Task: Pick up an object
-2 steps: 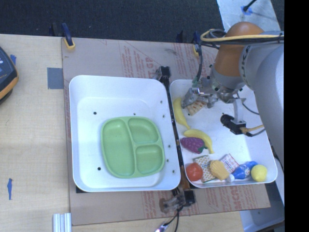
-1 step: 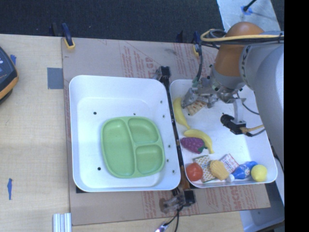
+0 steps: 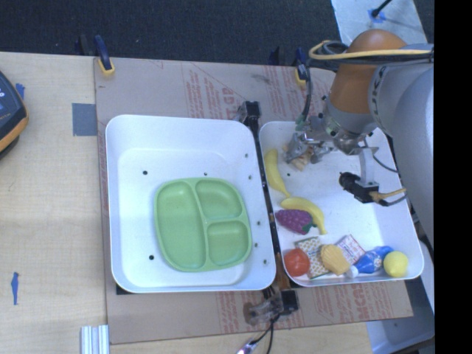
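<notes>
Bananas [image 3: 284, 186] lie just below claw [image 3: 304, 152] in right bin [image 3: 413, 231].

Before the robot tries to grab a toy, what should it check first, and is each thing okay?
1. Toys within reach in the right bin: ok. Two bananas, purple grapes, a tomato, corn and a lemon lie there.
2. End effector over that bin: ok, at its far corner, close to the upper banana's tip.
3. Nothing caught in the end effector: cannot tell; too cluttered.
4. Target standing apart: not ok for the near-edge pile, where the toys crowd together; the upper banana lies apart.
5. Left bin: ok, it bears just a green divided plate.
</notes>
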Robot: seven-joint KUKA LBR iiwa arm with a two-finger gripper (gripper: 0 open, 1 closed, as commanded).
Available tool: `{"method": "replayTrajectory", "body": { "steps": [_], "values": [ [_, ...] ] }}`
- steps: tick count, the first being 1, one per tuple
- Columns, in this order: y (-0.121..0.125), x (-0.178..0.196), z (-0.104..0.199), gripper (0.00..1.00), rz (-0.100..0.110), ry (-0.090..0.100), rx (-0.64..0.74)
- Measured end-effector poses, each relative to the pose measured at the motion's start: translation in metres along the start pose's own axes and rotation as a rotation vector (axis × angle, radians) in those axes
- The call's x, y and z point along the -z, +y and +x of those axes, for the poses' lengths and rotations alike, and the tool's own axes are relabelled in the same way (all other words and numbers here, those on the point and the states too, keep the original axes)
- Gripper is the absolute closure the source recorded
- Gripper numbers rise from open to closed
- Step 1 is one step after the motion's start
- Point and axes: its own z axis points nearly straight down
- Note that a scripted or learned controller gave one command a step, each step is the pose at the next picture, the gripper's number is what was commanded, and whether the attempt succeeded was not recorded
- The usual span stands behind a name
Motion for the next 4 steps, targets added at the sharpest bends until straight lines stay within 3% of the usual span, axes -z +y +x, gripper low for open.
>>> {"method": "replayTrajectory", "body": {
  "steps": [1, 2, 3, 4],
  "values": [
    [0.002, 0.091, 0.086, 1.0, -0.009, 0.005, 0.0],
    [-0.052, 0.089, 0.045, 1.0, -0.004, 0.001, -0.003],
    [-0.052, 0.089, 0.046, 0.0, -0.005, 0.002, -0.003],
    [-0.121, 0.086, -0.027, 0.0, -0.004, 0.001, -0.004]
  ]
}}
